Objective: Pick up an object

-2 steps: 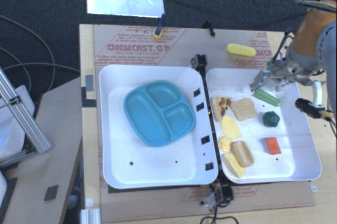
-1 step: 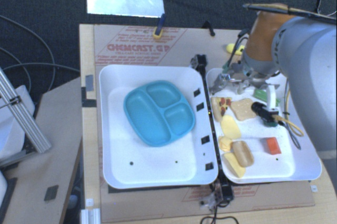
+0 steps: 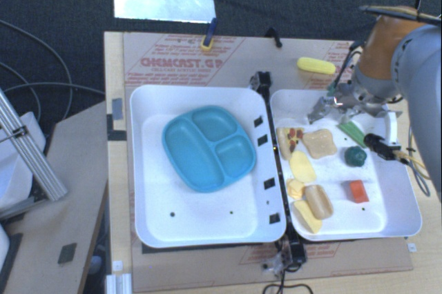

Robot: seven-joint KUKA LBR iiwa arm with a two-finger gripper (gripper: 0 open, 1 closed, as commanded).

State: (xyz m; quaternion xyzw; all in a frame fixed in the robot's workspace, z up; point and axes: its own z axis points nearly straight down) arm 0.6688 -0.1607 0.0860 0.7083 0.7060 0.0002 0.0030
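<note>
The left white bin (image 3: 148, 217) holds a blue three-compartment plastic tray (image 3: 208, 146), lying flat. Red print on the cardboard sheet (image 3: 181, 61) behind it appears to read "CHEMCAST GP". The right white bin (image 3: 397, 217) holds small toy foods: a tan bread-shaped slice (image 3: 320, 143), pale yellow pieces (image 3: 302, 166), a tan roll (image 3: 318, 200), a dark green ball (image 3: 356, 157) and an orange-red block (image 3: 358, 191). All look light, rigid and smooth; the block's flat sides offer the surest grasp. The gripper (image 3: 336, 106) hangs low over the bin's far end; whether it is spread or pressed together cannot be told. A yellow oblong (image 3: 316, 65) lies outside.
</note>
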